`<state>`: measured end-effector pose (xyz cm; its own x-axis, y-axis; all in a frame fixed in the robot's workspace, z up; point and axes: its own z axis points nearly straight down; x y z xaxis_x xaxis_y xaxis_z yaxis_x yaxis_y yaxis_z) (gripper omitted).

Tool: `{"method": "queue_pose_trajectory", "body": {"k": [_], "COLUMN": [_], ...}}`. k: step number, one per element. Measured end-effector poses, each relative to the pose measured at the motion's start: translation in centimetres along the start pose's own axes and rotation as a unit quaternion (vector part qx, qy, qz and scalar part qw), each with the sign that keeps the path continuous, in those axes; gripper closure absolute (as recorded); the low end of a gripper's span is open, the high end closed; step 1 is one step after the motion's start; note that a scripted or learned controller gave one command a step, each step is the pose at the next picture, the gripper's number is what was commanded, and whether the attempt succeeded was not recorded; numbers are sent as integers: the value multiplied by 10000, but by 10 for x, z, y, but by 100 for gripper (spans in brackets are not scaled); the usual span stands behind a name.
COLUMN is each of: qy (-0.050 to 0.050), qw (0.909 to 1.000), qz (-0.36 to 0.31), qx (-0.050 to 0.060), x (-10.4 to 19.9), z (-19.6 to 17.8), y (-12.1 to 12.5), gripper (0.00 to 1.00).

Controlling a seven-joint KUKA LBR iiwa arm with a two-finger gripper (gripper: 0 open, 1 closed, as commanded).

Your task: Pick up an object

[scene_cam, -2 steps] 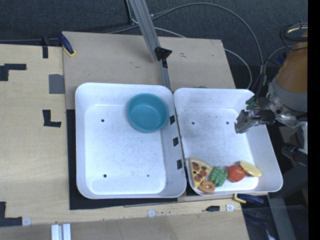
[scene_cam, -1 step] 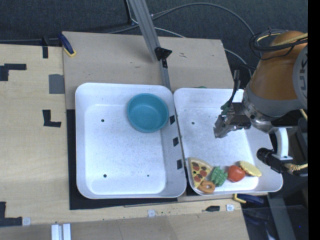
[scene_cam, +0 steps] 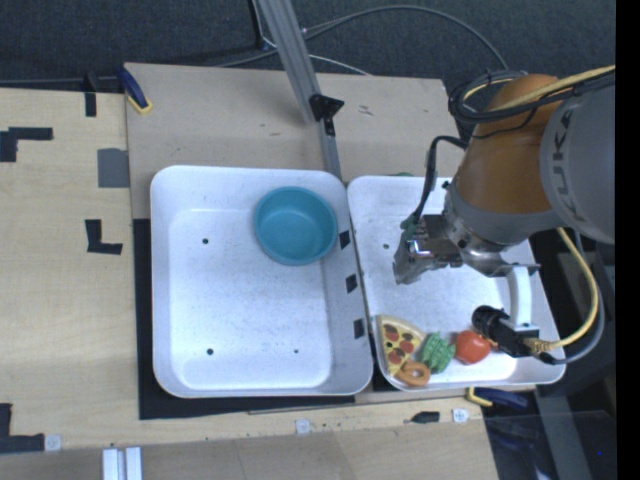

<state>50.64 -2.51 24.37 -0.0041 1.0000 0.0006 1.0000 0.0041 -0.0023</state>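
Observation:
My gripper (scene_cam: 410, 265) hangs over the middle of the right bin (scene_cam: 385, 208), with nothing visible between its fingers. A pizza slice toy (scene_cam: 400, 346) lies at the bin's near left corner. Beside it sit a green toy (scene_cam: 435, 351) and a red tomato-like toy (scene_cam: 472, 347), all below the gripper and apart from it. A blue bowl (scene_cam: 295, 225) stands upright at the far right of the left bin (scene_cam: 200, 298).
A grey metal pole (scene_cam: 300, 63) slants down to the gap between the bins. The wooden bench (scene_cam: 60, 268) extends left, marked with black tape. The arm's orange band (scene_cam: 505, 158) looms over the right bin's far side.

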Motion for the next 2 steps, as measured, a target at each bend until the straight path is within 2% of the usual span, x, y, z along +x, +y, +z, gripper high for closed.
{"method": "queue_pose_trajectory", "body": {"k": [2], "qy": [-1], "qw": [10000], "qz": [-6], "qx": [-3], "x": [103], "z": [24], "y": [-4], "gripper": [100]}}
